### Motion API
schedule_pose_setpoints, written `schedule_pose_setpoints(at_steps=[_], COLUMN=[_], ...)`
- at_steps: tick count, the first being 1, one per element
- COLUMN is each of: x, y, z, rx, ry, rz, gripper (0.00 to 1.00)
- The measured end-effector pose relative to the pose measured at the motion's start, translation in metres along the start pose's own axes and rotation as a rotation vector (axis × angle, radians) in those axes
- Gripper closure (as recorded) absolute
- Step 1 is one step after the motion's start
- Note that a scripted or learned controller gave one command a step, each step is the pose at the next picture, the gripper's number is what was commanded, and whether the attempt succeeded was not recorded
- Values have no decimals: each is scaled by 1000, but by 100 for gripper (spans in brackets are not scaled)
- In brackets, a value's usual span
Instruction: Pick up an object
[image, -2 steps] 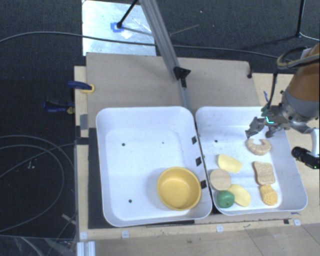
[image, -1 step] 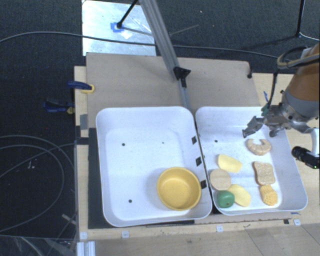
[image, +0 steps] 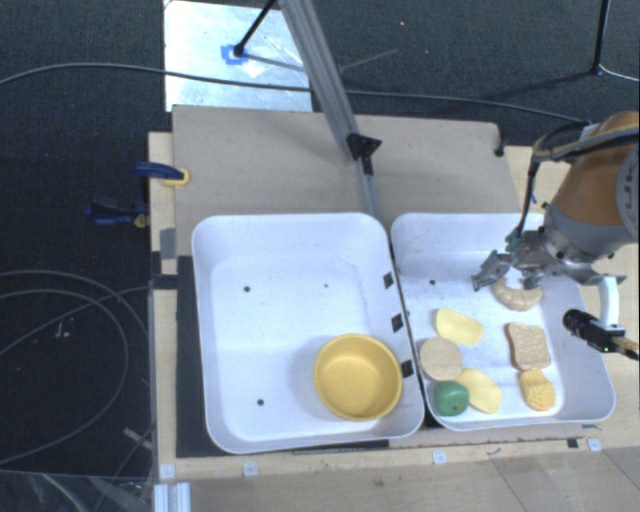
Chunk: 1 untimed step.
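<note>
I am looking down on two white bins, and I am working through them from the biggest things to the smallest. The left bin (image: 240, 270) is holding a yellow bowl (image: 358, 376) near its front right corner. The right bin (image: 430, 240) is holding all the small food pieces. The arm (image: 595, 195) is reaching in from the right, its orange band sitting above the wrist, and the gripper (image: 512, 272) is hanging low over the far half of the right bin.

Just under and touching the gripper's near side, a pale curved pastry (image: 518, 295) is lying on the bin floor. From this slant I cannot tell how the jaws are standing, and I am not seeing the pastry between them, so I am not counting it as held.

Nearer the front, a slice of bread (image: 528, 345) is lying flat, with a corn piece (image: 538, 390) just in front of it. To their left, a yellow wedge (image: 458, 326), a round tan cracker (image: 440, 358), a second yellow piece (image: 481, 391) and a small green item (image: 451, 399) are clustering together, some touching.

I am judging this as the approach-and-grasp step, with the pastry as the likely target. The next move is calling for the gripper to settle squarely around the pastry, close on it, and lift straight up clear of the bread beside it.
</note>
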<state>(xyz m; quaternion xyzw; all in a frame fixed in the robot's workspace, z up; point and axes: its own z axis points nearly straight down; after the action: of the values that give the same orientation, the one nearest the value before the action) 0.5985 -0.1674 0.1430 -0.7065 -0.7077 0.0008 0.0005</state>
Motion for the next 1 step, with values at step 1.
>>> schedule_pose_setpoints(at_steps=[1], x=[0], y=[4], z=[47], rx=[-13], ry=[-3], rz=[-1], gripper=[0])
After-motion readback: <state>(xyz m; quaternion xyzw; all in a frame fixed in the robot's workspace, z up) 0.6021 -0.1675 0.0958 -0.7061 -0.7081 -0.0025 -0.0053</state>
